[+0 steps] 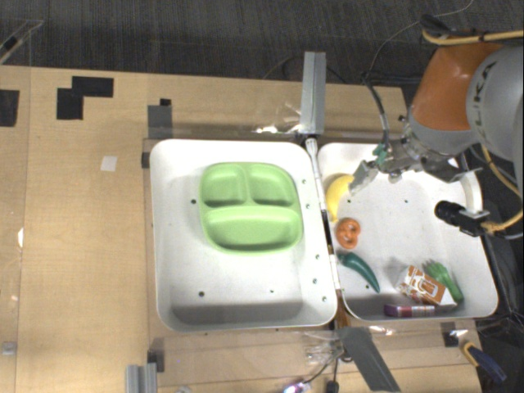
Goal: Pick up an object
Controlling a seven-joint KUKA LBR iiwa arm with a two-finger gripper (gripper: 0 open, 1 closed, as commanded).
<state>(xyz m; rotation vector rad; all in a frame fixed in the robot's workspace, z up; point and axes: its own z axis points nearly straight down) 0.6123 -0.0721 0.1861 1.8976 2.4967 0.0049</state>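
Gripper (366, 173) low, arm (458, 88) bent leftward

The two-finger gripper (366, 173) hangs over the right white bin (479, 305), just beside a yellow lemon-shaped fruit (336, 191); a green divided plate (248, 205) occupies the left white bin (176, 244).

Desk (74, 244): light wood, matte, with black square marks (82, 95) near its far left edge. Beyond the far edge, dark grey ribbed floor (205, 15). Grey metal post (313, 92) stands at the desk's far side. Even overhead light, soft shadows.
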